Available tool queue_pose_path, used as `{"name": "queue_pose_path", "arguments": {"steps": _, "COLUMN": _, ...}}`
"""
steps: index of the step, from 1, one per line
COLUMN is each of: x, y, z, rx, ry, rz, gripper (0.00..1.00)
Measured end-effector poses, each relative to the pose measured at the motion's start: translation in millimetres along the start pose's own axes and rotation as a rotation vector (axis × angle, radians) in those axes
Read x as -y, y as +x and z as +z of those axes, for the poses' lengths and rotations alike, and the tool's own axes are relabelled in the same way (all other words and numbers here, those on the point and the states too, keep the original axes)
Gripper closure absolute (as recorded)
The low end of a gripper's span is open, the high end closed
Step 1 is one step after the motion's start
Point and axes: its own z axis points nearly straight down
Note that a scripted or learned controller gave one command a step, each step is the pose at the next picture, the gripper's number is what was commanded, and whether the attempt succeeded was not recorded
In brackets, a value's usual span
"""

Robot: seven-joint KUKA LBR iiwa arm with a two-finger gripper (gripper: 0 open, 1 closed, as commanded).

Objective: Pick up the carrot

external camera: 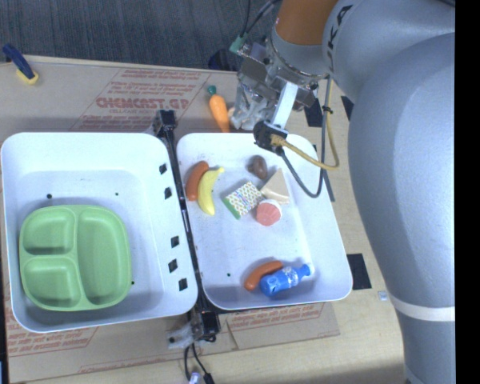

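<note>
Lying on the brown cardboard just beyond the far rim of the right-hand shallow white bin, the small orange toy carrot with its green top is out of both bins, tilted, green end pointing away. It looks ungrasped, nothing closed around it, so by my reading the pick is not yet made. Right beside it, on its right, hangs the grey arm's two-finger gripper, low over the bin's far edge. Whether it touches the carrot I cannot tell, and how the gripper is set is lost in its own clutter. Further out, the bin holds a yellow toy banana, an orange sausage-shaped toy and a blue bottle; the left bin carries a green divided plate.
</note>
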Motion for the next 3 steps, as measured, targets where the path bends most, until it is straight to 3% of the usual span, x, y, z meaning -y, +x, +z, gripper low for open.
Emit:
{"name": "queue_pose_path", "arguments": {"steps": 1, "x": 28, "y": -42, "z": 57, "rx": 0.001, "ry": 0.000, "rz": -0.057, "gripper": 1.00}}
{"name": "queue_pose_path", "arguments": {"steps": 2, "x": 55, "y": 50, "z": 12, "rx": -0.002, "ry": -0.002, "rz": -0.080, "gripper": 1.00}}
{"name": "queue_pose_path", "arguments": {"steps": 3, "x": 36, "y": 21, "z": -52, "rx": -0.001, "ry": -0.003, "rz": -0.001, "gripper": 1.00}}
